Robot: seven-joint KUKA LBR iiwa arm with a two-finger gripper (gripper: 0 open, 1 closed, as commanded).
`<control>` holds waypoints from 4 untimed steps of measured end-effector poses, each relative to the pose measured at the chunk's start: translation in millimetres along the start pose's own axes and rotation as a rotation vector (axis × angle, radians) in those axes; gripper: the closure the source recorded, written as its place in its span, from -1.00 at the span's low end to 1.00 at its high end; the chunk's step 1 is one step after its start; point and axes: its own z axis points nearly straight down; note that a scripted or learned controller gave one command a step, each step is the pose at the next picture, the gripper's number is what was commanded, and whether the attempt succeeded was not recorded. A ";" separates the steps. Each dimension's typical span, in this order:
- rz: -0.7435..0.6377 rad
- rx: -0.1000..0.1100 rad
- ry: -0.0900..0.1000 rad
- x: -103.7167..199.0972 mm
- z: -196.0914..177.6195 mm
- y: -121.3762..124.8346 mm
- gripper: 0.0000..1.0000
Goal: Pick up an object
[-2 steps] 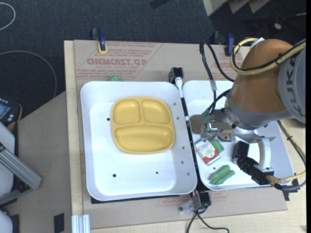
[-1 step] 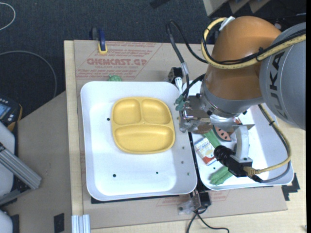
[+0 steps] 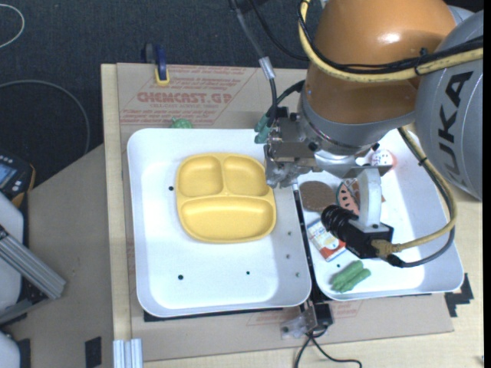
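My gripper (image 3: 281, 173) hangs low over the seam between the two white bins, at the right edge of a yellow three-compartment plate (image 3: 225, 198) that lies in the left bin (image 3: 153, 251). The bulky orange and grey wrist covers much of the right bin (image 3: 430, 274). Just right of the gripper a brown round piece (image 3: 311, 195) lies in that bin. Nothing is seen held.
In the right bin lie a small red and white packet (image 3: 327, 244), a green object (image 3: 349, 277) near the front edge, a striped piece (image 3: 350, 198) and a white and red item (image 3: 380, 159) at the back. A green scrap (image 3: 181, 123) sits on the cardboard behind the left bin.
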 end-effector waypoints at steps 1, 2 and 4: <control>0.013 0.016 -0.004 -79.8 80.5 1.9 1.00; -0.002 0.001 0.000 -14.0 21.3 -0.5 1.00; -0.001 -0.002 0.001 -51.8 23.0 -0.1 1.00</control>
